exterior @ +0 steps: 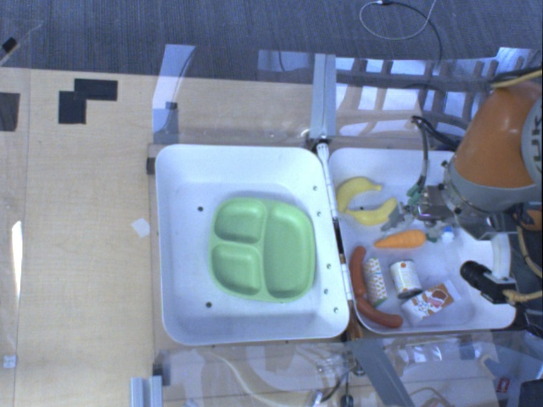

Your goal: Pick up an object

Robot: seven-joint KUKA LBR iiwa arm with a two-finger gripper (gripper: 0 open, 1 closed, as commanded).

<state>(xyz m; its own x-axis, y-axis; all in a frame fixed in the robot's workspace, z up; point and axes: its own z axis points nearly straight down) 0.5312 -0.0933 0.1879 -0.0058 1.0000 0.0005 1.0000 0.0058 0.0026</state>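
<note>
Two white bins are seen side by side on the bench. The left bin (174, 253) is occupied by a green divided plate (262, 248), lying near its centre. The right bin (475, 312) carries the loose objects: a yellow banana (363, 201) is found toward 11 o'clock, an orange carrot (400, 240) near the centre, a red sausage (360, 288) along the 8 o'clock side, and a small can (403, 275) and a printed carton (428, 302) toward 6 o'clock.

The arm (505, 142) is reached in from 3 o'clock, its orange band shown above the wrist. The gripper (409, 214) is positioned low over the right bin, just beside the banana's lower end and directly at 12 o'clock of the carrot. Whether the fingers are spread or closed cannot be told, and nothing is seen clamped between them.
</note>
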